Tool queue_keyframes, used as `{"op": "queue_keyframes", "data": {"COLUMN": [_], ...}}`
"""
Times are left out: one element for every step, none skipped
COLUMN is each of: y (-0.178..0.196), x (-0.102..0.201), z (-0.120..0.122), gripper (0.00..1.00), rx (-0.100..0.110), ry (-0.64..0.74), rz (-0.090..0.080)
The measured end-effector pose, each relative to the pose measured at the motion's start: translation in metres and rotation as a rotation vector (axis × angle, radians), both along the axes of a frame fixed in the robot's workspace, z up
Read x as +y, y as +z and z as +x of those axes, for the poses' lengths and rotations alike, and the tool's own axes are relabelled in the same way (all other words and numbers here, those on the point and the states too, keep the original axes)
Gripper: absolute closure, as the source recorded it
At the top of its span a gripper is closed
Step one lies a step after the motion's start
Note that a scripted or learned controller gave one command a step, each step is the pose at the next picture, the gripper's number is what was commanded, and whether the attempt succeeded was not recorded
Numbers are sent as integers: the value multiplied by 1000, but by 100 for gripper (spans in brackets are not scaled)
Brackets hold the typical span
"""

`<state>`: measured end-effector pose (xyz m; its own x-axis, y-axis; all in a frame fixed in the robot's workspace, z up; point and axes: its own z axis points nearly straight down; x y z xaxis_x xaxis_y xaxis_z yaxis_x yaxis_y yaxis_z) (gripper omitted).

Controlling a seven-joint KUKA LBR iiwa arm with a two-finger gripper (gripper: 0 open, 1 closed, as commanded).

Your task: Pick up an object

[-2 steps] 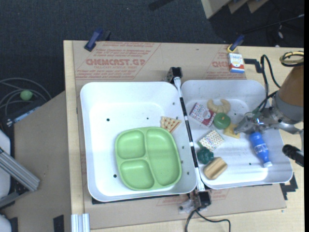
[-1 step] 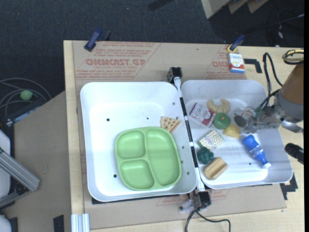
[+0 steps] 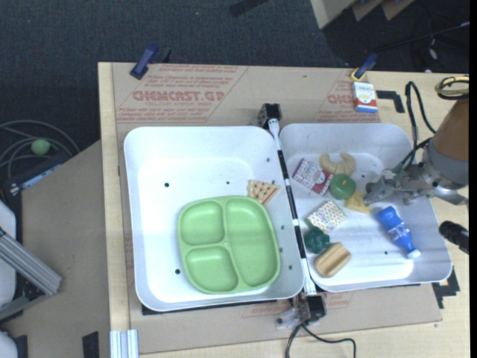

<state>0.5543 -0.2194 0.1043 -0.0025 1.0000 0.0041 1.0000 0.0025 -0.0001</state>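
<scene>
Robotics lab setup. Two white bins (image 3: 201, 162) sit side by side on a bench (image 3: 223, 88) faced with printed "CHEMCAST" protective paper, blue clamps (image 3: 145, 60) at the bench's far edge. Dark carpet (image 3: 112, 13) beyond the bench, coiled cables (image 3: 30, 151) and an aluminium extrusion (image 3: 30, 263) left of it. Grey-and-orange industrial arm (image 3: 451, 144) at the bench's right side.
</scene>
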Motion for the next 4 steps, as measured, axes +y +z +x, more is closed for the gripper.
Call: {"op": "queue_keyframes", "data": {"y": [-21,-10,21,80], "x": [5,3,93,148], "z": [-39,-39,27,-38], "gripper": [0,100,100,100], "rx": [4,0,-3,2], "ry": [-1,-2,1,-1], "rz": [2,-3,-2,-3]}}
